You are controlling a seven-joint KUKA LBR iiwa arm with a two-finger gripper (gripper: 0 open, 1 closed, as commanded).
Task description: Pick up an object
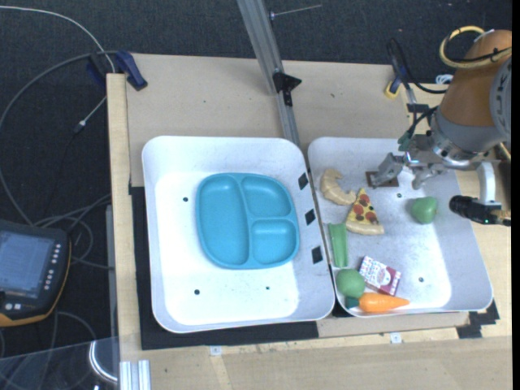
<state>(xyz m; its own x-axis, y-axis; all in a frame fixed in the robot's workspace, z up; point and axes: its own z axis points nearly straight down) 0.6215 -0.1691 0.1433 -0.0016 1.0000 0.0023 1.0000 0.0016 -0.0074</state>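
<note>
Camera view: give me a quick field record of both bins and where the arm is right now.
left bin: holds a blue divided plate
right bin: pizza slice, beige piece, green round piece, green stick, green ball, carrot, small pink-and-white packet
gripper: over the right bin's upper edge, above the pizza slice and green round piece
held: nothing visible in the jaws
</note>
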